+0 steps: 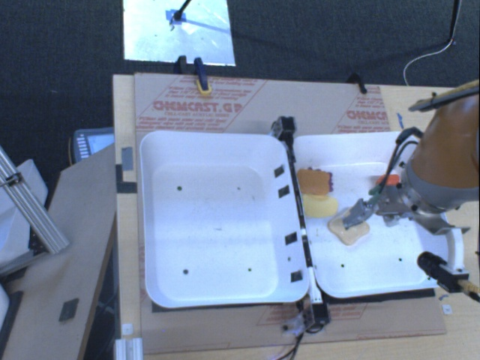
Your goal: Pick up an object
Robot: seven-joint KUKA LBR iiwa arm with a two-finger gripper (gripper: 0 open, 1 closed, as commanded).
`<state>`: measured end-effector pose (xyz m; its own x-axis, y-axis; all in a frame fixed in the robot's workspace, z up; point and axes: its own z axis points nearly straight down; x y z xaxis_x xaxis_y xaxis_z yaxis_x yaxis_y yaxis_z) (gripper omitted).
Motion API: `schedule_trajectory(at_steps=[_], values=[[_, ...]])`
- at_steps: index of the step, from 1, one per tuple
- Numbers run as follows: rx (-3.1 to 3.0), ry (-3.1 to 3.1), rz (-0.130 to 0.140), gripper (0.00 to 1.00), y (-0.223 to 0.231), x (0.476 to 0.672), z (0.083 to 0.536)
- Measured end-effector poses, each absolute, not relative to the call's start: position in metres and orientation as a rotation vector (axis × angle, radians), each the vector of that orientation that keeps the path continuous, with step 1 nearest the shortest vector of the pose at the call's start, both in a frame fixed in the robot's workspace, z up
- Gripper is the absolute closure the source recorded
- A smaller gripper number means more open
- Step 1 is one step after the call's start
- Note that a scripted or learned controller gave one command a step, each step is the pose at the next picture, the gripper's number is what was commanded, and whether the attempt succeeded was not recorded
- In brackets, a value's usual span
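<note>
- Arm (pixel 442 152) reaches in from the right, over the right bin (pixel 375 280).
- Gripper (pixel 358 213) low in that bin, tip down on a tan, bread-like piece (pixel 350 233) near the bin's middle.
- Cannot tell how far the gripper is open, or whether it has hold of the piece.
- Pale yellow lump (pixel 320 206) just left of the gripper; an orange and dark red block (pixel 315 181) behind it, by the divider.
- Small orange bit (pixel 388 179) near the wrist.
- Left bin (pixel 161 223) alongside.
</note>
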<state>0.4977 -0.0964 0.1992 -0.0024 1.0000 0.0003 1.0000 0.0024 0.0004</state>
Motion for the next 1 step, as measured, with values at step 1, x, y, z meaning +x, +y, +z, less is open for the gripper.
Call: schedule_trajectory(at_steps=[1], values=[[2.208, 2.204, 0.016, 0.0, -0.1549, 0.5265, 0.3728]])
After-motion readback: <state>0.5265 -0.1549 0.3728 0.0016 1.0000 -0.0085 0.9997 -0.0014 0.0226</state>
